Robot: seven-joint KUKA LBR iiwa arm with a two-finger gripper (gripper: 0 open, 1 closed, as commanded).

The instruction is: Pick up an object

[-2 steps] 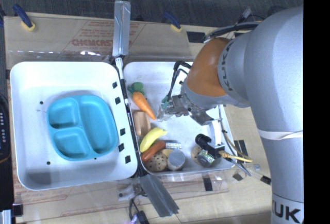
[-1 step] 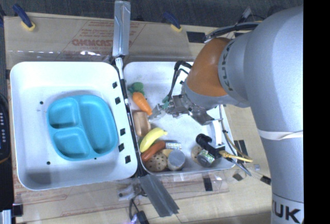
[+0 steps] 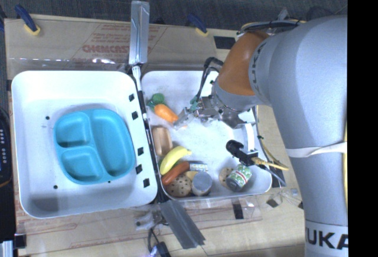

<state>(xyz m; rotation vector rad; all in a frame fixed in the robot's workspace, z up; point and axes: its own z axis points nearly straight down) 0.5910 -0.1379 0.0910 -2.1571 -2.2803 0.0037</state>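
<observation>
Approach step: the gripper point(image 3: 184, 115) hovers at three o'clock of the carrot point(image 3: 166, 113); grip state unclear; next, lowering onto it.

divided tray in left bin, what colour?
Light blue; the divided tray shows plainly in the camera view.

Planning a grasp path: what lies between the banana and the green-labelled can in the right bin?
In the camera view, bare white bin floor separates the banana from the can; a small grey cup sits just below that line.
</observation>
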